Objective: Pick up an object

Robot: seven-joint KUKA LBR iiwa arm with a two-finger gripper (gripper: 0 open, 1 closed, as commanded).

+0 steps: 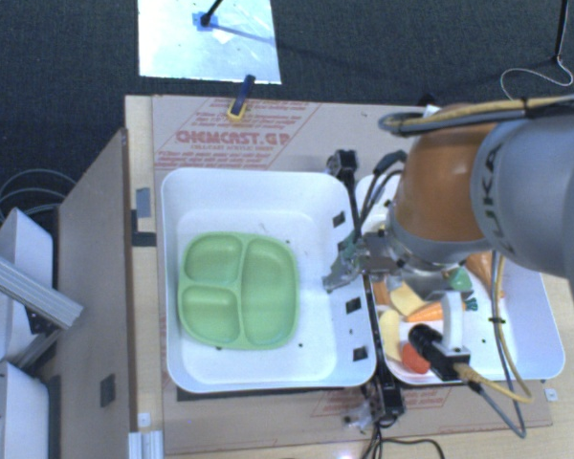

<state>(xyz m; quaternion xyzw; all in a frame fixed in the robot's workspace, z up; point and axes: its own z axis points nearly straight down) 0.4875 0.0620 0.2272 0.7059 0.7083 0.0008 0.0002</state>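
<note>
arm over right bin, no object secured

while the arm (478, 189) reaches in from the right and hangs low over the right bin (545, 347), the jaws are buried beneath the grey wrist and orange band, so i cannot tell whether they are spread or pressed together. nothing is seen pinched.

location of candidate objects: a cluster of small items lies in the left, near part of the right bin, close to the wall it shares with the left bin (258, 185). noted are an orange wedge (408, 300), a pale yellow piece (390, 333), a small red piece (415, 359) and a green piece (458, 278). they lie touching or just beside one another. a green divided tray (237, 290) sits flat in the left bin, well apart from the arm's working end.

handling assessment: the small items look like light, rigid moulded pieces with smooth, possibly slippery faces; none appears fragile. the orange wedge is judged best taken across its narrower faces. the crowding raises the risk of nudging a neighbour. the tray is broad and shallow, only to be taken by its rim.

relative position: the cluster lies directly under and just near of the wrist, partly hidden by it and by a black fitting (438, 347). contact cannot be confirmed.
</note>
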